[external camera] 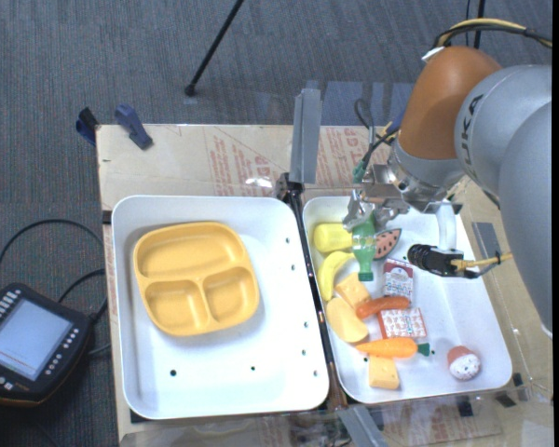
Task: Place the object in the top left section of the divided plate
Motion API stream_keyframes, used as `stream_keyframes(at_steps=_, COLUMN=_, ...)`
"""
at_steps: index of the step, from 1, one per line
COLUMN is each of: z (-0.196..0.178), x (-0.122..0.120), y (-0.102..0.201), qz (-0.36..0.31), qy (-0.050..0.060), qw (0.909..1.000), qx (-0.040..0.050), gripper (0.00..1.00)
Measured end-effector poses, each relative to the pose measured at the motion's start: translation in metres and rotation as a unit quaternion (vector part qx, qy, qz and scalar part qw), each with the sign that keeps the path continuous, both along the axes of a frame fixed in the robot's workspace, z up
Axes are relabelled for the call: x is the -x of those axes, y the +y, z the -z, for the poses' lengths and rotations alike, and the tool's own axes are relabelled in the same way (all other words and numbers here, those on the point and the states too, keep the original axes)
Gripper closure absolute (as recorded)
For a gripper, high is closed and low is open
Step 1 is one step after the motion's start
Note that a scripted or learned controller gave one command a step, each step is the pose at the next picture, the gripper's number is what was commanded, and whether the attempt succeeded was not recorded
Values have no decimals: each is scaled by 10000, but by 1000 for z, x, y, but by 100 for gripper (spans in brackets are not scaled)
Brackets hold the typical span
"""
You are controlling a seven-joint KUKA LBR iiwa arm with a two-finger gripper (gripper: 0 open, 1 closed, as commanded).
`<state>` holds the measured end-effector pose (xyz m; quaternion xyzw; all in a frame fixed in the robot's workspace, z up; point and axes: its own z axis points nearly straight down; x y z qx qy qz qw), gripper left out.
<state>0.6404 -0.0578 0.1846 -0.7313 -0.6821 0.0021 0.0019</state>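
With the gripper [364, 220] fingers closed on the green bottle [364, 252] over the right bin's 11 o'clock corner, a slack grip risks dropping it before reaching the divided plate [197, 277].

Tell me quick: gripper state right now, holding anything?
Gripper: over the right bin above the green bottle; open or shut cannot be told, and no grasp is visible.

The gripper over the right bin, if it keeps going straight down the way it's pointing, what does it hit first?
Most likely the green bottle right under the gripper, standing among the toy food beside the banana. Depth is hard to judge from this slanted view.
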Motion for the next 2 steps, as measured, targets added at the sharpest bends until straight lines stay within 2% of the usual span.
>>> stream_keyframes(at_steps=1, z=0, x=72, y=78, qz=168, qy=12, qw=9999, qx=-5, gripper=100)
stream_keyframes(at_steps=2, z=0, x=72, y=77, qz=179, qy=9, qw=9998, qx=-2, gripper=0)
